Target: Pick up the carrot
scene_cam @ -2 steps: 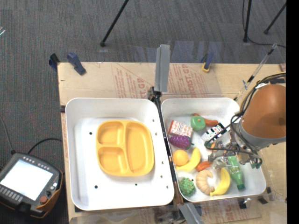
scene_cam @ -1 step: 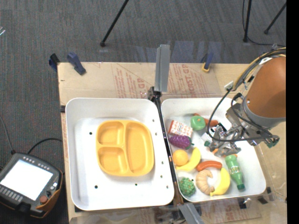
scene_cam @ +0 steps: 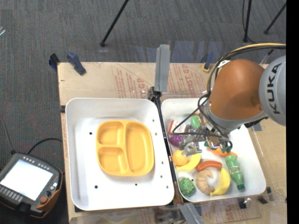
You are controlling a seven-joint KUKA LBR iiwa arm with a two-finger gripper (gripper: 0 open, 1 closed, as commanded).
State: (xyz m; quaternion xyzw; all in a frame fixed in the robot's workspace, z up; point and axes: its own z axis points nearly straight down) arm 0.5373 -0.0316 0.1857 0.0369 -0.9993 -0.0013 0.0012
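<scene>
While my gripper (scene_cam: pixel 196 145) hangs low over the right bin (scene_cam: pixel 254 146), I cannot tell from this slanted view how it is set or whether it has hold of anything, because my own wrist and cabling cover much of it. The carrot (scene_cam: pixel 225 151), as I judge it, is the orange piece with a green tip just beside the gripper, partly under my wrist and touching the green bottle (scene_cam: pixel 235 171). The risk is plain: the toys lie crowded, so I may close on a neighbour, the yellow lemon-like fruit (scene_cam: pixel 180 157), the red sausage (scene_cam: pixel 209 164) or the purple piece (scene_cam: pixel 176 139), or I may only nudge the carrot under the bottle. The banana (scene_cam: pixel 223 183), the croissant (scene_cam: pixel 204 181) and the broccoli (scene_cam: pixel 187 186) sit nearer the front wall. The left bin (scene_cam: pixel 77 125) bears a yellow divided plate (scene_cam: pixel 125 147). Both bins rest on a surface (scene_cam: pixel 107 78) of printed board, with blue clamps at its back edge; grey carpet, tripod legs and a teach pendant (scene_cam: pixel 28 183) surround it.
</scene>
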